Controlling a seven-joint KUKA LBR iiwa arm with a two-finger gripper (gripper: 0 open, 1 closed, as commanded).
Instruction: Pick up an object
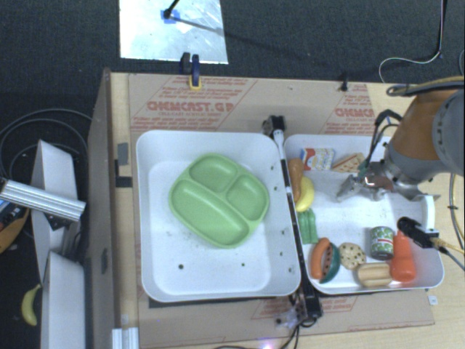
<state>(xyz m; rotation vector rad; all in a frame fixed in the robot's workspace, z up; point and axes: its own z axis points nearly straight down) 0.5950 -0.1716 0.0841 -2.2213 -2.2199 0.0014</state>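
Note:
My gripper [349, 189] hangs over the middle of the right bin [434, 217], above bare white floor, with nothing seen in it. Toy foods lie around it. A white carton [317, 158] and a cracker [349, 163] are at the back. Along the left wall lie an orange sausage [295, 171], a yellow piece [306, 193] and a green piece [307, 226]. At the front are a burger [325, 259], a cookie [352, 254], a small can [381, 242], a bread roll [373, 273] and an orange carrot [403, 259].
The left bin [156, 253] holds a green divided plate [219, 198]. A dark divider [288, 195] runs between the two bins. The grey arm with its orange band [425, 133] reaches in from the right above the right bin's far edge. Cardboard [240, 100] lies under the bins.

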